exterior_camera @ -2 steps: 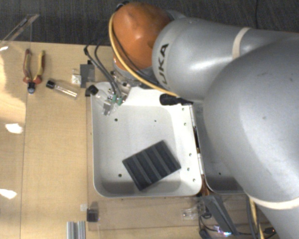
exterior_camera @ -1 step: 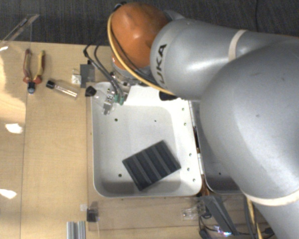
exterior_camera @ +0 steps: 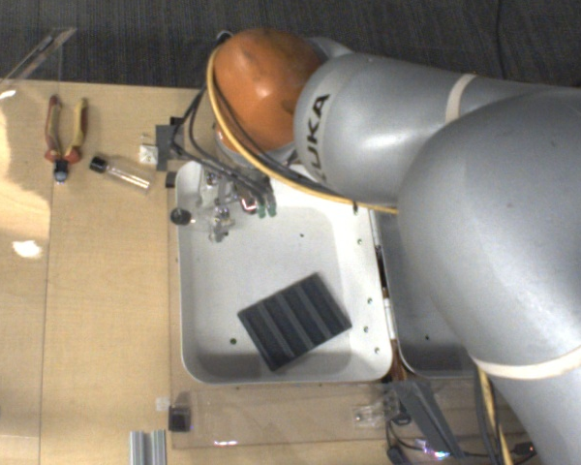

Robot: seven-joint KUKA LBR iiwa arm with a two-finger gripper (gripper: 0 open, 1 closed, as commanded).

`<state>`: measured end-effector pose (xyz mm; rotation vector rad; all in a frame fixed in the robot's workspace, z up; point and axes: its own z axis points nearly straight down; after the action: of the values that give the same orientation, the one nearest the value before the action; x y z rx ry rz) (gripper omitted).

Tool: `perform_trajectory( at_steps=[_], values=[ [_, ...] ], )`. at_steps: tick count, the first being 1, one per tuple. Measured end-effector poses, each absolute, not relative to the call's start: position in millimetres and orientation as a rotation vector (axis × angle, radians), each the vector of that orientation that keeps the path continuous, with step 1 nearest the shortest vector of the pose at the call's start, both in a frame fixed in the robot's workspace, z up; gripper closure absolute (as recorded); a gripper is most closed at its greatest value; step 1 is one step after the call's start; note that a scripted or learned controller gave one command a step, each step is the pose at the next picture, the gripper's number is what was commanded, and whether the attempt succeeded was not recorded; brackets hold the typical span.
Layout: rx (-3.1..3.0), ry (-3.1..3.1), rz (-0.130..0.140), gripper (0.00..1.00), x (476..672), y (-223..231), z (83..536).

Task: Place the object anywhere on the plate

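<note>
The gripper [exterior_camera: 218, 223] hangs over the left bin's [exterior_camera: 198, 352] far corner; whether it is open I cannot tell; the dark ribbed plate [exterior_camera: 293, 321] lies toward five o'clock, long axis running eight to two.

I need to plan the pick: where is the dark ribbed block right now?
The dark ribbed block lies in the left bin, toward its near edge, apart from the gripper at the far left corner.
</note>
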<state>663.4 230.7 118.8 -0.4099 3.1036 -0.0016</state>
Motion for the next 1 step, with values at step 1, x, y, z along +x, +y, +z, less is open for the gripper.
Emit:
perform_trajectory(
  at_steps=[1],
  values=[
    [-0.356,3.110,0.009,1.00,670.2,236.0,187.7]
  ],
)
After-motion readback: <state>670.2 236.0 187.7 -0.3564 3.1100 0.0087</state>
